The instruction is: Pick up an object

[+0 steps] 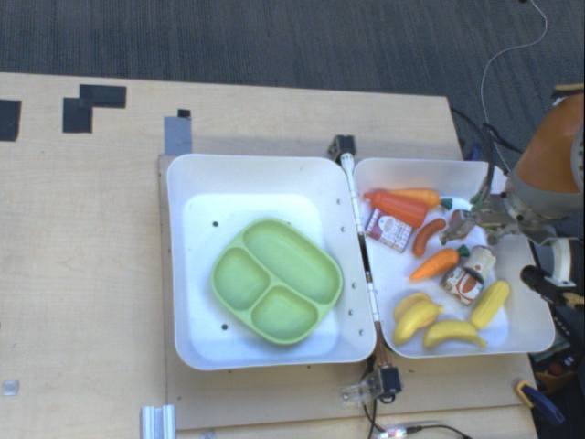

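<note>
Toy foods crowd the right bin (526,337): a red packet (389,230) furthest left of the gripper (464,227), then a sausage (428,236) and a carrot (433,263) just beside it, bananas (419,316) below. Whether the gripper is open or closed, I cannot tell.

Light wooden bench (82,245) with black tape patches (91,106) at its left; dark grey carpet floor (274,21) beyond it.

small red carton (389,229) with printing too small to read, no legible text
</note>
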`<state>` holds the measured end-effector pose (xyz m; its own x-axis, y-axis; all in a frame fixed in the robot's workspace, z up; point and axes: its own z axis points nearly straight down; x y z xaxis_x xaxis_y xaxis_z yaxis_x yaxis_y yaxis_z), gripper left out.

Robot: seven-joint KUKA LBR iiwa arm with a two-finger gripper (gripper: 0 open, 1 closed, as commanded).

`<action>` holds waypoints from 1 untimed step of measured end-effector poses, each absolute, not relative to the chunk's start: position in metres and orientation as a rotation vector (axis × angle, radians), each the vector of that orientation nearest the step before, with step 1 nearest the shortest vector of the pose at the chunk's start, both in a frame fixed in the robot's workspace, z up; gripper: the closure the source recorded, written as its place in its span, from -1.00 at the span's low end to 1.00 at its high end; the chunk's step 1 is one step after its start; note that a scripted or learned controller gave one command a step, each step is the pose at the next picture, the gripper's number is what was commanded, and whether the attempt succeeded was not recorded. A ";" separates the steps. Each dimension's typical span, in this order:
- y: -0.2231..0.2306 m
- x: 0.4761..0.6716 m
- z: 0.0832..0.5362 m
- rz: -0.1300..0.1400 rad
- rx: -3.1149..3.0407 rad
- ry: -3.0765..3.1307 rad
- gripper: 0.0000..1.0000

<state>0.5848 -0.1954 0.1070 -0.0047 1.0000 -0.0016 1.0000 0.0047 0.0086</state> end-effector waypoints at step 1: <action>-0.195 0.586 0.118 0.012 2.206 2.222 1.00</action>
